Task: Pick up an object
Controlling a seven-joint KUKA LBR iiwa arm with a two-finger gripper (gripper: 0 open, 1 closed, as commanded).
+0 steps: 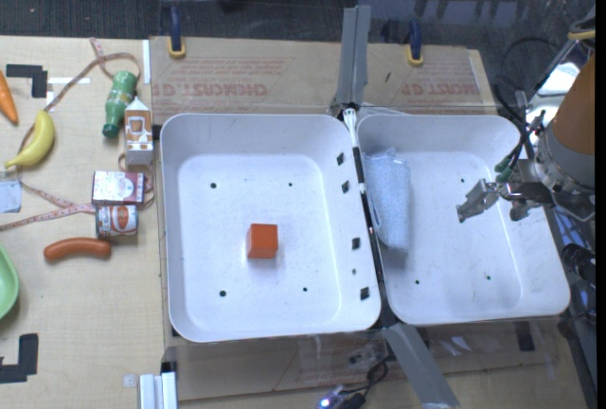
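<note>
An orange cube (263,240) lies on the floor of the left bin (189,303), a little below its middle. Against the left wall of the right bin (530,298) rests a pale blue-grey spongy block (389,197), lying lengthwise. My gripper (494,204) hangs over the right part of the right bin, well to the right of the block. It is open, its fingers (471,205) spread apart with nothing between them.
On the bench to the left of the bins lie a banana (33,142), a green bottle (117,98), a small carton (138,137), a can (117,221) and a sausage (78,250). Two clamps (174,28) hold the cardboard at the back.
</note>
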